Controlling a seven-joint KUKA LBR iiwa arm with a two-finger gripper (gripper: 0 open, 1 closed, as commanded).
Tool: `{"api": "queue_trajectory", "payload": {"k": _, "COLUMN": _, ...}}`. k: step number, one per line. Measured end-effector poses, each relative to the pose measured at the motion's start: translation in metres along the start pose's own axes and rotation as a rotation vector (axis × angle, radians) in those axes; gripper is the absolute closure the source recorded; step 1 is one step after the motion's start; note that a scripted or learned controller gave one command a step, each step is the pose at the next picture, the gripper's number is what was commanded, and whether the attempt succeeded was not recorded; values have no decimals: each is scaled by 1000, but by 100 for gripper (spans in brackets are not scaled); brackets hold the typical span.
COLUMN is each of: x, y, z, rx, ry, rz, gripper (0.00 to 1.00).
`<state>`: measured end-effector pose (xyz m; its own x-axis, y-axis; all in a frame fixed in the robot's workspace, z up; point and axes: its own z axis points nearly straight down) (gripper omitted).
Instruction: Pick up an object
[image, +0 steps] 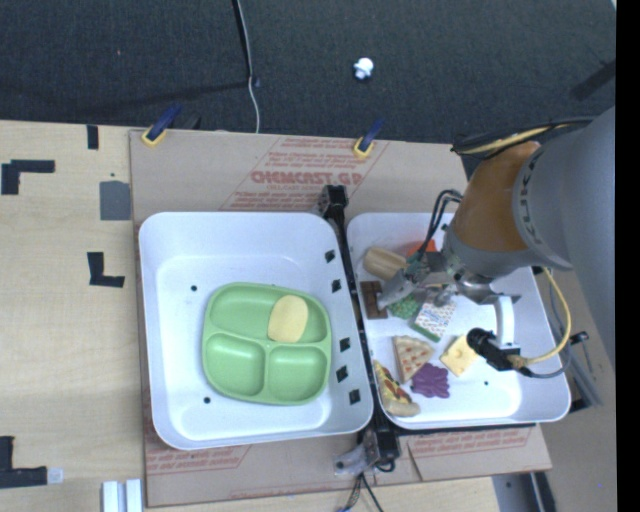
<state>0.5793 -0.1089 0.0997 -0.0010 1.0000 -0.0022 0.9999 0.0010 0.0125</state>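
Right bin (540, 400): white, shallow, holds a loose pile of small toy food pieces; this is where the pickable things are.
Tan piece (383, 262): rounded, bread-like, at the bin's upper left, just beside the claw.
Green piece (403, 307): small, dark green, directly under the claw tip, partly hidden by it.
Patterned card (433, 320): pale square with green and red dots, tilted, touching the green piece.
Pizza slice (410, 353): triangular, tan with red spots, mid-bin, below the card.
Purple piece (431, 380): lumpy, grape-like, just below the pizza slice.
Cheese wedge (458, 356): yellow, right of the pizza slice, beside a black cable end.
Hot dog (393, 391): striped, lying along the bin's lower left wall.
Brown piece (371, 298): dark, small, against the left wall near the divider.
Claw (412, 285): low inside the right bin, over the green piece and card; too cluttered to tell whether it is spread or pinching anything.
Arm (560, 190): grey, orange band at the wrist, comes in from the right and angles down-left into the bin.
Left bin (170, 250): white, holds a green sectioned plate (240, 365).
Yellow piece (289, 319): oval, in the plate's upper right compartment.
Surface (60, 330): light wood, brown cardboard sheet under both bins.
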Motion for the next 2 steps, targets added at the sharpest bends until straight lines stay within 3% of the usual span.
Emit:
{"api": "queue_trajectory", "payload": {"k": 1, "x": 2, "y": 45, "z": 12, "rx": 6, "ry": -2, "rz": -2, "gripper": 0}}
{"api": "queue_trajectory", "payload": {"k": 2, "x": 1, "y": 66, "z": 12, "rx": 19, "ry": -8, "rz": 1, "gripper": 0}}
